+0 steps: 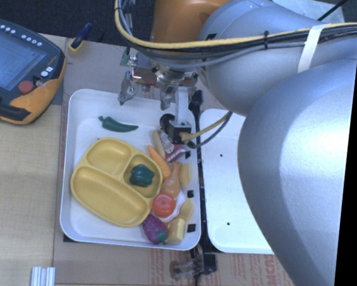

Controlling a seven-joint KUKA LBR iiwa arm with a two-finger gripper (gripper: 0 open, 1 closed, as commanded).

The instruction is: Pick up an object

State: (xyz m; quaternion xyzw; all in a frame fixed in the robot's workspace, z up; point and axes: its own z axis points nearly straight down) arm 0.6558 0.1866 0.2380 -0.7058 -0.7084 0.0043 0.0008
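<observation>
Two white bins: left bin (69, 159) in the frame's middle, right bin (232, 237) partly under the arm. One yellow divided tray (101, 185) in the left bin. One dark green pepper (141, 175) on the tray, one long green chili (118, 124) upper left of the bin. One carrot (159, 161), one tomato (164, 205), one purple piece (155, 229); pale yellow pieces lower right, count unclear. One teach pendant (18, 71) at upper left.
</observation>
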